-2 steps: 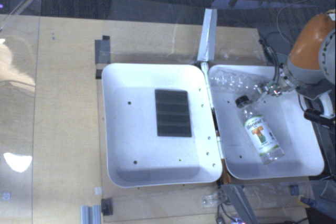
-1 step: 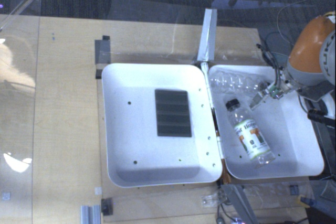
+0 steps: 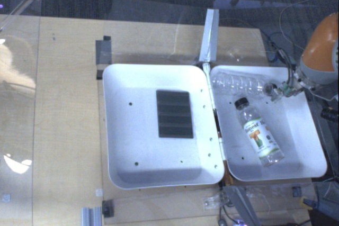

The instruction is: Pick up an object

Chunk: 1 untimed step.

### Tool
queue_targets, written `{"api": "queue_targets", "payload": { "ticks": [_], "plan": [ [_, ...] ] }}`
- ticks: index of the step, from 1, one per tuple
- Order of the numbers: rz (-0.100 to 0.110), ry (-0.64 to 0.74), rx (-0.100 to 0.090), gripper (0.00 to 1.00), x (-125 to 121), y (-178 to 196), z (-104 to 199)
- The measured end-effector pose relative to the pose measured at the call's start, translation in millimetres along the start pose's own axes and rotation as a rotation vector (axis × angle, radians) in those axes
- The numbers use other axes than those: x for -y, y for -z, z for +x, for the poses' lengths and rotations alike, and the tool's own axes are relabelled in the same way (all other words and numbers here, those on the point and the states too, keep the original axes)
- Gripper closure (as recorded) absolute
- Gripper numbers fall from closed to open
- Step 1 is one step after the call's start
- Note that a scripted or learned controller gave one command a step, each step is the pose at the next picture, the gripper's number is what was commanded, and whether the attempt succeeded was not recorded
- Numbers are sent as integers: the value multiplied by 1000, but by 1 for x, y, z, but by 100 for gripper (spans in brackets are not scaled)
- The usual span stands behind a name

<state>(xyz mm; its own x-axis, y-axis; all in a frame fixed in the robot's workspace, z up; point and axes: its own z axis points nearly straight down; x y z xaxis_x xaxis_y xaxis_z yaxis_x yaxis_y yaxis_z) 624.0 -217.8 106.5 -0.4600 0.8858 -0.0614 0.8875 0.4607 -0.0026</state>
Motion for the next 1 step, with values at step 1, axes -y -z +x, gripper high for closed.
{"api": "queue_targets", "payload": {
  "ticks": [1],
  "plan": [
    [-5, 11, -12, 0, -7, -1, 9]
  ]
}}
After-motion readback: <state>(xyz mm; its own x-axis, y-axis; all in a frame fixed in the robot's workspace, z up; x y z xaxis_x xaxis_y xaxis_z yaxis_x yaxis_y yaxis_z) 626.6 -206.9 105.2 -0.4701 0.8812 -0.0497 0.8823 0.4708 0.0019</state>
